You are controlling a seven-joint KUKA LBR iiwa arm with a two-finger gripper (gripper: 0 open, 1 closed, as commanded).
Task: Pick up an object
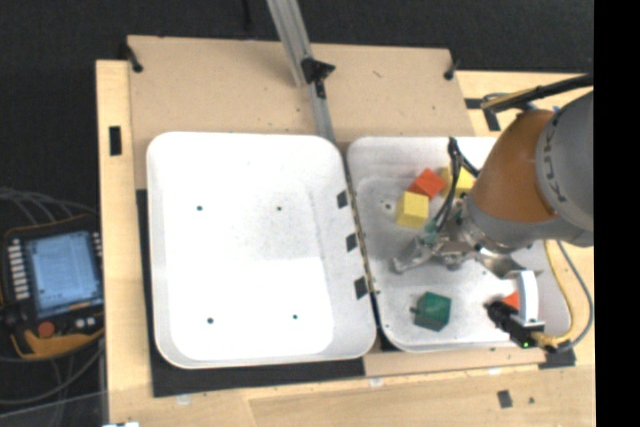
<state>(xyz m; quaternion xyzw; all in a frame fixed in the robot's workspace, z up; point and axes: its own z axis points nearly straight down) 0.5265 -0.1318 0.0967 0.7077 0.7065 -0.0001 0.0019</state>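
Note:
In the right bin [395,335], a yellow block [413,209] lies beside an orange block [430,183] near the back. A green block [432,310] sits toward the front. A small red-orange piece [511,300] shows at the right, partly hidden by the arm. My gripper [412,258] hangs low over the bin's middle, just below the yellow block and above the green block. Nothing is visibly held in it. The orange-banded wrist [510,180] covers the bin's back right part.
The left bin [245,245] lies beside the right one, with a row of dark clips [353,240] along the seam. A slanted metal pole [290,15] rises behind the bins. A teach pendant [55,275] sits off the bench at far left.

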